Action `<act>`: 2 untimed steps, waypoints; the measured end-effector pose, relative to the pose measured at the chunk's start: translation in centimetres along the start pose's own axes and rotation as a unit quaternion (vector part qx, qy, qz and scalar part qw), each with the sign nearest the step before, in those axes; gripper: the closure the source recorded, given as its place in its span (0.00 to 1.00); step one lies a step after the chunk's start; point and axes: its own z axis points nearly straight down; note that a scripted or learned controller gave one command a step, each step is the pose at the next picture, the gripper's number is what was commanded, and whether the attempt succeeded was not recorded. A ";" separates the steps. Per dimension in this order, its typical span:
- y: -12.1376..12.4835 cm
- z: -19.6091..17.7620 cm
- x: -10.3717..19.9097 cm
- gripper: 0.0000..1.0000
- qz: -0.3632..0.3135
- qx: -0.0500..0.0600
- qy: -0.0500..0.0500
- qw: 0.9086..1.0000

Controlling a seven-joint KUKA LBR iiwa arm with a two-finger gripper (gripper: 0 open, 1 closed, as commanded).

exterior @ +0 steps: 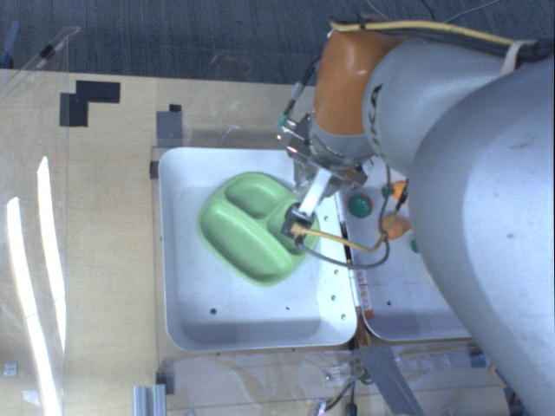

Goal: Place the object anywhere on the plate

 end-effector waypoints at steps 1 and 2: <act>-0.8 5.9 1.2 1.00 0.059 0.001 0.000 0.998; -3.1 1.6 -0.2 1.00 0.107 0.001 0.000 0.994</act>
